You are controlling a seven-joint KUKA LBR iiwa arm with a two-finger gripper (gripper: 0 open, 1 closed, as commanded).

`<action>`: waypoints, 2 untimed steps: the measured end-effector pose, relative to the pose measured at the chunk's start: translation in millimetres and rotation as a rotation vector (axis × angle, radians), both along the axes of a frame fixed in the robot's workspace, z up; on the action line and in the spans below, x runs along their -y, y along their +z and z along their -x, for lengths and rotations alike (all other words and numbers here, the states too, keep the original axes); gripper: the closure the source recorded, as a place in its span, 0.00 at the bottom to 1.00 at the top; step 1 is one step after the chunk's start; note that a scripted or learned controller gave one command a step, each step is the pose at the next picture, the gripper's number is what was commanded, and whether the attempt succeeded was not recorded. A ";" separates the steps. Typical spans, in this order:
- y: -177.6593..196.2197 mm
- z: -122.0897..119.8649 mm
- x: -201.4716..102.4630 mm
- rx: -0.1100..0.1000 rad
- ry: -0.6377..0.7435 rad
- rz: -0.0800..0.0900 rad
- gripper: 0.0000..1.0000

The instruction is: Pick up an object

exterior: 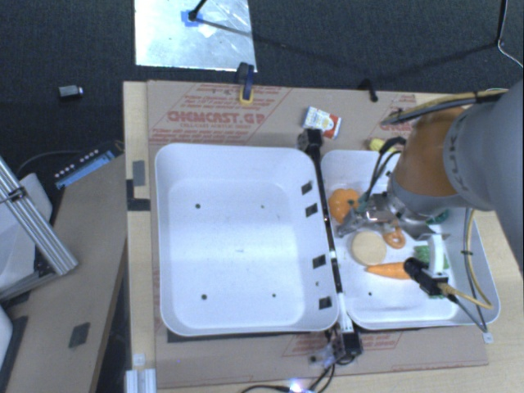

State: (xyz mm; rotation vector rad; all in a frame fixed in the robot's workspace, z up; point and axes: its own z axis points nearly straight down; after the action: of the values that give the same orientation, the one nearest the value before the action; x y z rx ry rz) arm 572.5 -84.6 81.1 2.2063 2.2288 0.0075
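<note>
1. Counting the bins gives two. One pale disc [368, 247] lies on the floor of the right bin [393, 305] and serves as the landmark below. The left bin [237, 244] sits well to the left of the disc.
2. One gripper [363, 213] hangs just above the disc's upper edge, on one grey arm [483, 154] that comes in from the disc's right. The arm has one orange band [426, 158].
3. Whether the gripper is released or clenched cannot be told from this angle, and nothing can be seen held in it.
4. Six loose things that could be picked lie in the right bin:
   - the disc itself;
   - one orange ball [342, 199], just up and left of the disc, close to the gripper;
   - one small orange ring [396, 238], just right of the disc;
   - one carrot [390, 271], just below the disc, lying roughly level, thick end left;
   - one green piece [422, 254], right of the disc beyond the ring, partly hidden;
   - one yellow piece [376, 145], well above the disc at the bin's far rim.
5. Four black tabs [311, 211] line the left bin's wall, left of the disc.
6. One red-and-white carton [322, 122] stands outside the bins, far above the disc, on the cardboard sheet [213, 113].
7. One blue-and-yellow clamp [245, 84] grips that sheet's far edge, up and well left of the disc.
</note>
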 end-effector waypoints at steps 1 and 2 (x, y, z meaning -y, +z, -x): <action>13.6 3.3 2.9 -0.004 -0.007 -0.001 1.00; 242.0 22.3 -81.5 0.010 0.002 -0.003 1.00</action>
State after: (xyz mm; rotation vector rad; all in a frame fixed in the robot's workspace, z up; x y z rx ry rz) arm 550.2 -3.1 323.1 2.2008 2.2273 0.0217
